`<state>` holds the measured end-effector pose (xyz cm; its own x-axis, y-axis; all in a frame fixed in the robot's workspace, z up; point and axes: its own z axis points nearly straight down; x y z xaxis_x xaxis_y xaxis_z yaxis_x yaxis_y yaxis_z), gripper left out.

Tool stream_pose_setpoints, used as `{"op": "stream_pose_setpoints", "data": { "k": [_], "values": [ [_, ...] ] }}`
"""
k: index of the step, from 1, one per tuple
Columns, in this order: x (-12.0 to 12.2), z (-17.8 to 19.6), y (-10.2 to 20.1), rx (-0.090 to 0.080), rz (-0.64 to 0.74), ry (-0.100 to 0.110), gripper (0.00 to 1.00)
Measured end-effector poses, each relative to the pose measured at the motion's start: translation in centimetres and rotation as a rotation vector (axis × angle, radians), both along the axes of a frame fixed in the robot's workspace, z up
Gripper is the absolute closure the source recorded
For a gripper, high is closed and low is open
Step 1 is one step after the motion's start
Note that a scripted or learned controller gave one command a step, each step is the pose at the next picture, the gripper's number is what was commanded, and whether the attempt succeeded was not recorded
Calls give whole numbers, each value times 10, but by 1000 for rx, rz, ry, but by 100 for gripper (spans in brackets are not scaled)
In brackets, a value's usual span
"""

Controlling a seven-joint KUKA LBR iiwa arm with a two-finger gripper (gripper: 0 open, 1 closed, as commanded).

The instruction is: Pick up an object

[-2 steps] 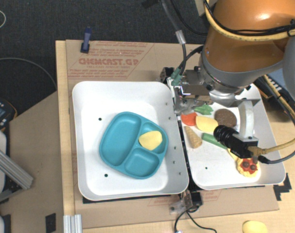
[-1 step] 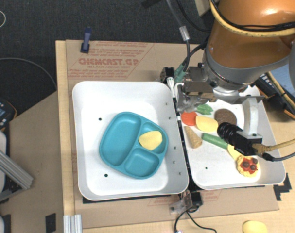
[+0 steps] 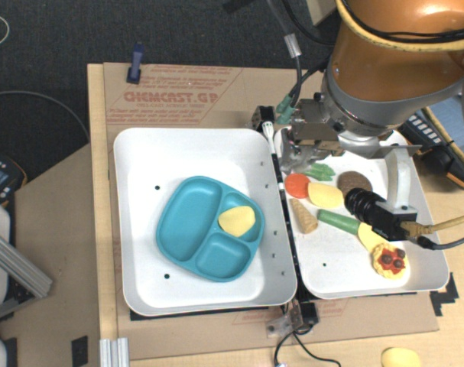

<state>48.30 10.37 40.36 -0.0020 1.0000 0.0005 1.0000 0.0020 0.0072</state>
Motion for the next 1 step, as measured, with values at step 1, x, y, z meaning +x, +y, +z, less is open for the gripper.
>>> {"op": "stream_pose_setpoints", "data": {
  "k": [1],
  "values": [
    [0,10,0,0,1,-2,100]
  ]
}}
